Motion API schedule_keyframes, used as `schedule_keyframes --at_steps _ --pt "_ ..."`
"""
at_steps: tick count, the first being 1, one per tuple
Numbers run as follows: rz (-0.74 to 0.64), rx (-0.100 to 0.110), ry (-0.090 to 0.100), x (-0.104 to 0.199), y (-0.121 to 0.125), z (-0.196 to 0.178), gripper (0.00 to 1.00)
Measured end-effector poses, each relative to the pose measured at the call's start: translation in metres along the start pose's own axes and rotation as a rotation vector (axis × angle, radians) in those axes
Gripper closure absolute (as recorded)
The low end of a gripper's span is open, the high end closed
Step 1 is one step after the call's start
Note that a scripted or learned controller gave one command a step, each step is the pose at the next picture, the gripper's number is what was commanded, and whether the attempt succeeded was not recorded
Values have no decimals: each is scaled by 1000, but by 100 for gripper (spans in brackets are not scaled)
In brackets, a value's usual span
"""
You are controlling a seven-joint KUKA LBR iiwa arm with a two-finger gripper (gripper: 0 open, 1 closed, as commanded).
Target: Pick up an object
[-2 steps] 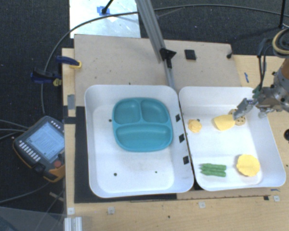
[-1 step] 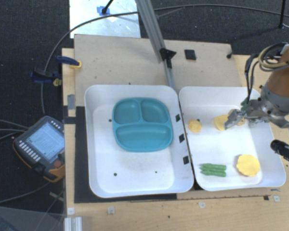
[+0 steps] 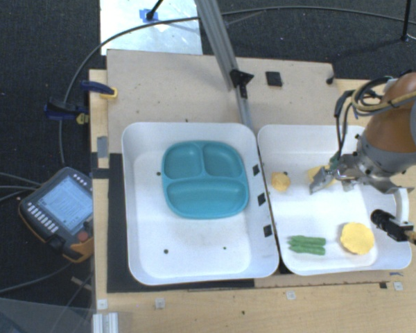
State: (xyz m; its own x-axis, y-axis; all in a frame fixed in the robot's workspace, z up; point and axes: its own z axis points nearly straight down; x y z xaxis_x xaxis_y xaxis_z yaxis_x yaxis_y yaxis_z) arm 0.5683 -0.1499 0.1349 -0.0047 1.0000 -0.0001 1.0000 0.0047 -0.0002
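Three small items sit in the right bin point(image 3: 395, 259): nearest the pincer point(image 3: 324, 180), whose grip state I can't tell, a yellow piece point(image 3: 314, 175) by the bin's far edge looks light, likely slippery; pinch across its middle.

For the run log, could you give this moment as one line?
gripper low in right bin | by yellow piece | grasp unclear | green beans untouched

- Robotics lab: a plywood bench point(image 3: 194, 89) carrying two white bins point(image 3: 194, 255).
- A handheld control pendant point(image 3: 59, 210) and loose cables point(image 3: 76, 82) on dark carpet point(image 3: 35, 47).
- A metal camera pole point(image 3: 218, 33) clamped to the bench.
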Motion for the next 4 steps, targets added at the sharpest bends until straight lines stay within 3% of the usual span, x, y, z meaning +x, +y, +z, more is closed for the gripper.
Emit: schedule_keyframes --at_steps 1,2,4 --pt "4 -5 -1 0 2 49 0" --pt "2 -13 0 1 5 34 100" --pt "-1 -6 -1 -11 12 -81 100"
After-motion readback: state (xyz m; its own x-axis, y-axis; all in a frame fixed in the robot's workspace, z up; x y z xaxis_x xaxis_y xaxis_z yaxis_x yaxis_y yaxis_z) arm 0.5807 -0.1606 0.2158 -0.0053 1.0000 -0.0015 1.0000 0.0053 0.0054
